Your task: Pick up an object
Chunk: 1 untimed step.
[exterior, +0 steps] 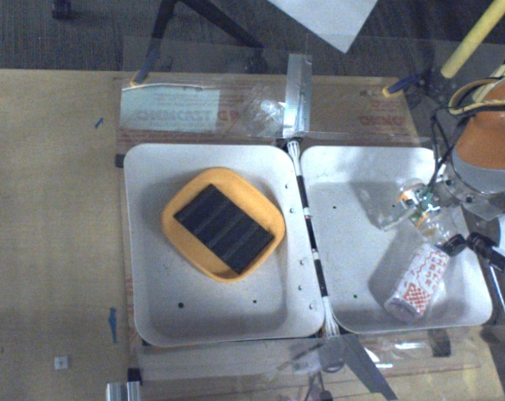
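Red-patterned cylinder lies in right bin, long axis slanting lower-left to upper-right. Gripper just above its upper end; jaws' state: cannot tell. Orange pad sits well apart, left bin.

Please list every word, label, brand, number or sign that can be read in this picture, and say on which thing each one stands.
None can be read with certainty.
Clear plastic sheet taped on the bench behind the left white bin: faint reddish capital letters, too blurred to read.
Same reddish print behind the right white bin: too blurred to read.
White cylindrical bottle with red pattern in the right white bin: red marks, too small to tell whether they are letters.
Yellow rounded solar-panel object: no text visible.
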Motion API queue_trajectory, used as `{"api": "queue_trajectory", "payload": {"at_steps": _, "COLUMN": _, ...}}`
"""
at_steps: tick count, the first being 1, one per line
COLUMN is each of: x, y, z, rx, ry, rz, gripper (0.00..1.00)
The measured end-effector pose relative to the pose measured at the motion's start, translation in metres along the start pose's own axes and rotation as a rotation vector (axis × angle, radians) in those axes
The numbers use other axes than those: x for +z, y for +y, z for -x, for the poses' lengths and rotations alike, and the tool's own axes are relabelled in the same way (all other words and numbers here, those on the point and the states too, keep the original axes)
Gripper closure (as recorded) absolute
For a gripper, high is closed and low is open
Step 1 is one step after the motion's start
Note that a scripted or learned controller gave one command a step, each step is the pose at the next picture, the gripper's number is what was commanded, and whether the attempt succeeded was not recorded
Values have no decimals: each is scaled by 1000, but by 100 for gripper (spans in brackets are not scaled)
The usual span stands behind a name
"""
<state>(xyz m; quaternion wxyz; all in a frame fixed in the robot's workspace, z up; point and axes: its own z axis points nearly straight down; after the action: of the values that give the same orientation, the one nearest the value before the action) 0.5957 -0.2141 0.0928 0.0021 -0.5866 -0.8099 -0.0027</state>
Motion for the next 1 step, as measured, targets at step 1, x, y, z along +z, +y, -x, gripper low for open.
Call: {"api": "queue_trajectory", "payload": {"at_steps": 1, "x": 7, "y": 63, "z": -11, "rx": -98, "ry": -11, "rz": 2, "gripper": 0}}
